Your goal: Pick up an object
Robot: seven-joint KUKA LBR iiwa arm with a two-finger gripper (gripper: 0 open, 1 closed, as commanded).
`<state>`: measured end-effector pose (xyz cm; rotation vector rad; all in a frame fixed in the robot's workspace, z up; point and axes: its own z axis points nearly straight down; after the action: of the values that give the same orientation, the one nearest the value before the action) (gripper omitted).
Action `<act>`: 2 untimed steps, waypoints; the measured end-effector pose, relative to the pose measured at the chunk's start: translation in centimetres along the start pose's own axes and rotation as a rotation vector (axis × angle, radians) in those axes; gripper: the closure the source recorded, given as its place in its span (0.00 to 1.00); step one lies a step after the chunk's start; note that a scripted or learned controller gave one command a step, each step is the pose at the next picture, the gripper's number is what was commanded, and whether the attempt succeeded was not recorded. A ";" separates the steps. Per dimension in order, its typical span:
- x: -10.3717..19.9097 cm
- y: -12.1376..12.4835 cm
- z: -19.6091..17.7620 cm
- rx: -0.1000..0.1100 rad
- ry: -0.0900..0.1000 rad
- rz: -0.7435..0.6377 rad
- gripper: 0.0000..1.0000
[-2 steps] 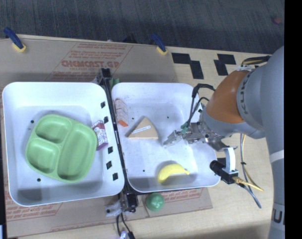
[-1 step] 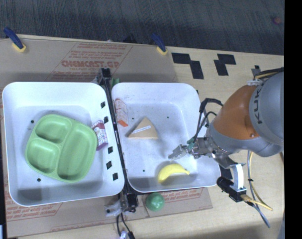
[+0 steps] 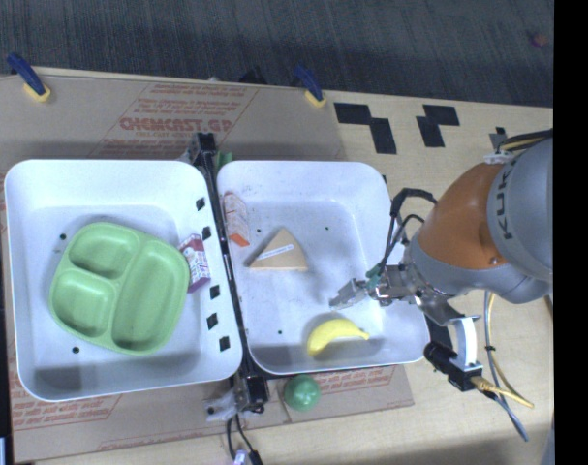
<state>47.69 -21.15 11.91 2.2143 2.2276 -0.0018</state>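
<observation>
— Cardboard (image 3: 177, 114) covers your surface, and on it you have two white bins side by side, the left bin (image 3: 32, 260) and the right bin (image 3: 371, 192). What do you count in them?

— In the left bin you have one green divided plate (image 3: 119, 287) with three compartments, and one small dark red packet (image 3: 196, 263) just beside the plate's right edge, against the wall shared with the other bin. In the right bin you have three things: one orange and white packet (image 3: 236, 218) at the upper left, one tan wedge (image 3: 280, 251) near the middle, and one yellow banana (image 3: 336, 334) at the lower edge. Outside the bins, one green ball (image 3: 300, 391) sits on the cardboard below the right bin. Two blue and yellow clamps (image 3: 27, 77) grip the cardboard's far edge.

— And your end effector?

— You see the end effector (image 3: 351, 294) low over the right bin, above the banana and to the right of the wedge. Whether its tips are spread or closed, you cannot tell. Nothing is visibly between them, and contact with the banana cannot be made out.
</observation>
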 end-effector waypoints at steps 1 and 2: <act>0.0 0.1 -1.0 -0.001 -0.001 -0.003 1.00; 0.0 0.2 -2.1 -0.002 -0.003 -0.008 1.00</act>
<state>47.93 -21.18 13.97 2.2032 2.2332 -0.0032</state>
